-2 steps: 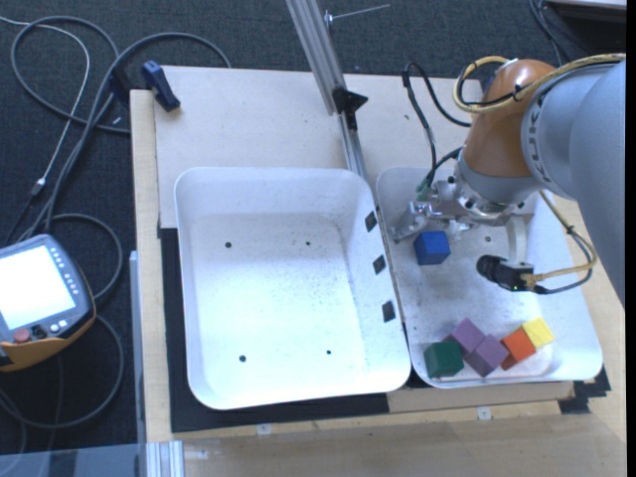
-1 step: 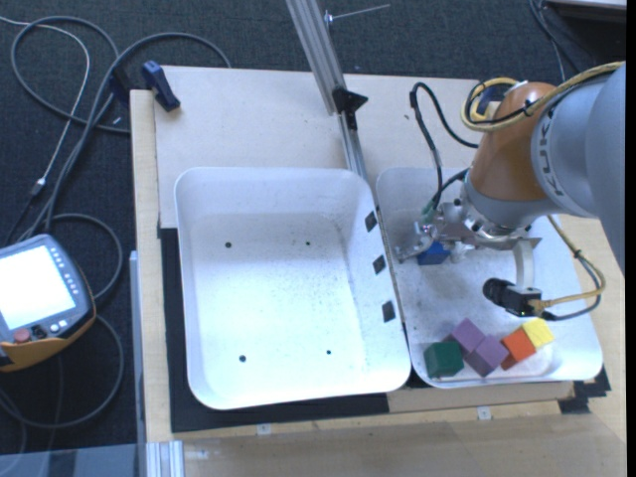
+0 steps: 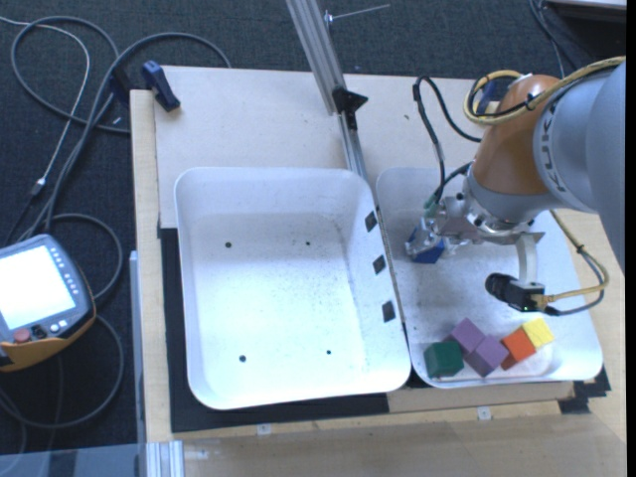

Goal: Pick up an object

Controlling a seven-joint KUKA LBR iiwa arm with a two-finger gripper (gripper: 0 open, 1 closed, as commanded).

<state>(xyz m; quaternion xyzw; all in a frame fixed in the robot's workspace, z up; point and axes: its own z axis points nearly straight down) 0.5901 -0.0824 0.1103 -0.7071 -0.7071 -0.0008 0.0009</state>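
Observation:
My gripper (image 3: 427, 244) hangs over the left part of the right bin (image 3: 444, 298), near that bin's left wall. A small blue block (image 3: 429, 254) sits between its fingertips, and the gripper is shut on it. At the bin's near edge lies a cluster of blocks: a green one (image 3: 444, 358), two purple ones (image 3: 467, 333) (image 3: 489, 355), an orange one (image 3: 519, 345) and a yellow one (image 3: 538, 331). The grey arm with its orange band (image 3: 512, 157) covers the bin's far right part.
The left bin (image 3: 278, 286) stands next to the right one, and their walls meet just left of my gripper. A slanted metal rail (image 3: 313, 38) runs down to the bins' far edge. A black cable with a plug (image 3: 515, 291) hangs from the wrist over the right bin.

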